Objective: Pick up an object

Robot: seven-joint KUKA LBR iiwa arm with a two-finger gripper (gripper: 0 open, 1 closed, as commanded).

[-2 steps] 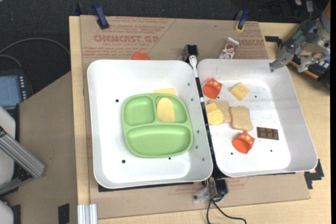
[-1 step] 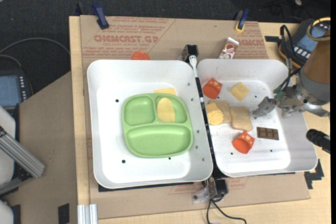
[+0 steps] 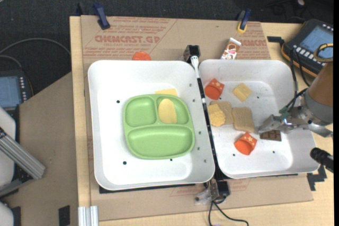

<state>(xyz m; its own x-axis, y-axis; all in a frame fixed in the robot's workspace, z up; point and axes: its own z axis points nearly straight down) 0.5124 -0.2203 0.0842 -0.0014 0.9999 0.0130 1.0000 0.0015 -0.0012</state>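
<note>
Both white bins, the left bin (image 3: 106,129) and the right bin (image 3: 275,159), look like smooth moulded plastic with a slight sheen. The green divided tray (image 3: 153,143) appears to be smooth, semi-gloss plastic. The tabletop (image 3: 159,34) has a matt brown cardboard-like face with red printed lettering. The blue clamps (image 3: 100,16) look like plastic. The gripper (image 3: 267,125) shows dull grey metal. The floor (image 3: 37,2) is dark, rough carpet.

Arm (image 3: 324,93) cut off at right edge; yellow slab (image 3: 166,92) half hidden behind green tray (image 3: 158,140); brown piece (image 3: 271,136) partly under gripper (image 3: 269,124).
</note>
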